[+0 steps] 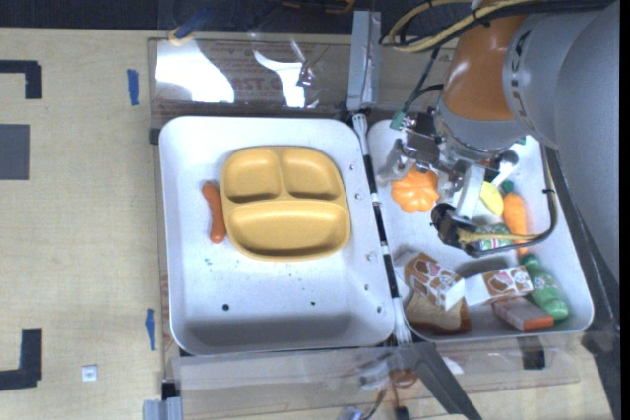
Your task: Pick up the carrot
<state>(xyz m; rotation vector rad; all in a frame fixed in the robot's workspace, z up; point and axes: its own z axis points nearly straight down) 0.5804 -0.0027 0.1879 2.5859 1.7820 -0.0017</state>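
A: Starting from the left, what lies in the left bin [187, 241]?

B: A yellow divided plate [283, 202] sits in the middle of it, with three compartments. Just beside its left edge lies a small sausage [215, 211], orange-red, lengthwise along the plate.

A: And in the right bin [576, 305]?

B: The arm [532, 54] comes down over its upper part. The gripper [458, 197] hangs low there, near an orange bell pepper [413, 192] on its left. The carrot [514, 211] stands just right of the gripper, next to a pale yellow piece [491, 200]. If it touches the carrot, I cannot tell.

A: Does the gripper hold something?

B: The wrist hides this part, so I cannot tell.

A: What else is there?

B: Lower in the bin lie small food boxes [443, 285] and a green item [546, 290] near the right wall.
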